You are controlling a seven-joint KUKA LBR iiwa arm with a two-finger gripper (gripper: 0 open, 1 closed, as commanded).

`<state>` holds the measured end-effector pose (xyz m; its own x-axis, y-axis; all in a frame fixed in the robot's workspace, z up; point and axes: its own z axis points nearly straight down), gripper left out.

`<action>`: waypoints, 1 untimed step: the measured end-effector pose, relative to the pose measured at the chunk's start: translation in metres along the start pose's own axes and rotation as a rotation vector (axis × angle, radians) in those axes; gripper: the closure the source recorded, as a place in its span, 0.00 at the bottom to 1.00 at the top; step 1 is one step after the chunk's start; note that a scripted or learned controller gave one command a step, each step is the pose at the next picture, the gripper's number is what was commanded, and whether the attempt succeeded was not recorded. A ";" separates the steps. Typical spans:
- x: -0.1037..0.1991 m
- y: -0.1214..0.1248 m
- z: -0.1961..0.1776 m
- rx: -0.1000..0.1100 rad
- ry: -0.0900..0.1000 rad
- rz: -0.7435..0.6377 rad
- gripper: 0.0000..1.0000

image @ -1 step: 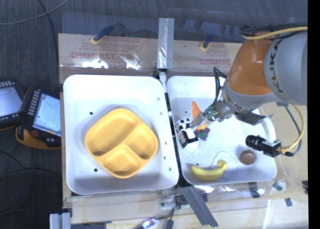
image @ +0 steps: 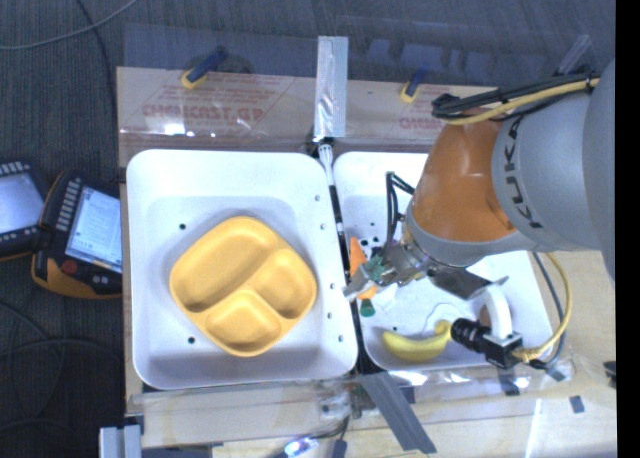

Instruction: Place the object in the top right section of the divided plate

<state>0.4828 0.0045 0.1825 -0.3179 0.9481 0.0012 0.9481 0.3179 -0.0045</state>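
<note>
Carpet [image: 60, 46] (dark grey) surrounds bench [image: 240, 111], bins [image: 145, 246].

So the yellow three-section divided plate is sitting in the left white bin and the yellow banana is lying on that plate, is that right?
Not quite. The yellow three-section divided plate does sit in the left white bin, but the yellow banana is not on it. The camera view shows the banana lying in the right white bin, near its front edge, below the arm's wrist.
</note>
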 end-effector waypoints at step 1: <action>0.076 0.025 0.000 0.000 -0.001 -0.037 1.00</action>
<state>0.4827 0.0847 0.1823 -0.3524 0.9358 0.0006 0.9358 0.3524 -0.0047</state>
